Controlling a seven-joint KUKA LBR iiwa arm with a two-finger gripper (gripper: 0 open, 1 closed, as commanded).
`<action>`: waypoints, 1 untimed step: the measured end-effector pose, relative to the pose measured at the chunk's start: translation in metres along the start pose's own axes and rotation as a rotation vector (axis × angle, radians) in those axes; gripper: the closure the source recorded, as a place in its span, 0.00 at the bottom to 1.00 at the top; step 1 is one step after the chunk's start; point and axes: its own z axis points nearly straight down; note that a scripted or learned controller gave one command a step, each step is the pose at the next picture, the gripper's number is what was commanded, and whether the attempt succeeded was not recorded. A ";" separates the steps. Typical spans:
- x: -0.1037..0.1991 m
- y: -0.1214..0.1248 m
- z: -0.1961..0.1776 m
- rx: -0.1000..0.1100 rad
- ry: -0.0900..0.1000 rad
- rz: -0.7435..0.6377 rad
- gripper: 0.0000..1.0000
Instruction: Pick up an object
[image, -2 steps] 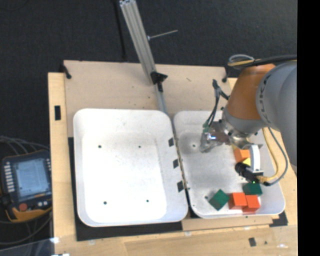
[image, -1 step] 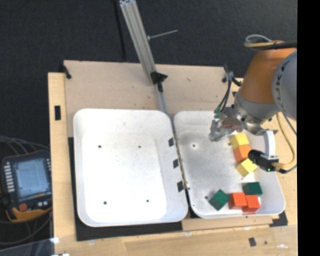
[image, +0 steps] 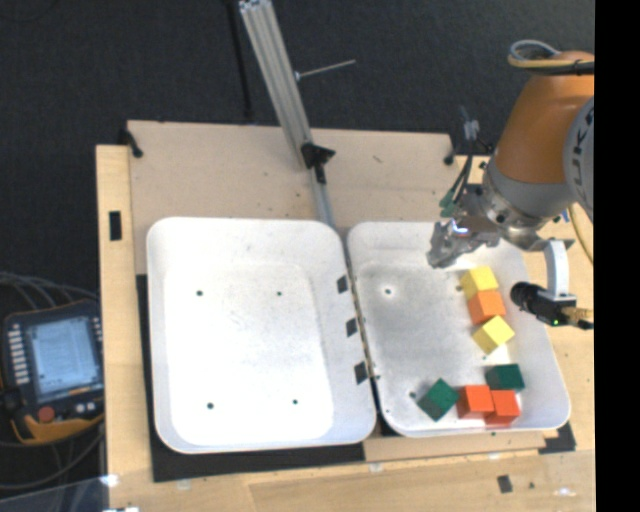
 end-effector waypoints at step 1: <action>0.054 -0.014 0.008 0.007 0.001 -0.002 1.00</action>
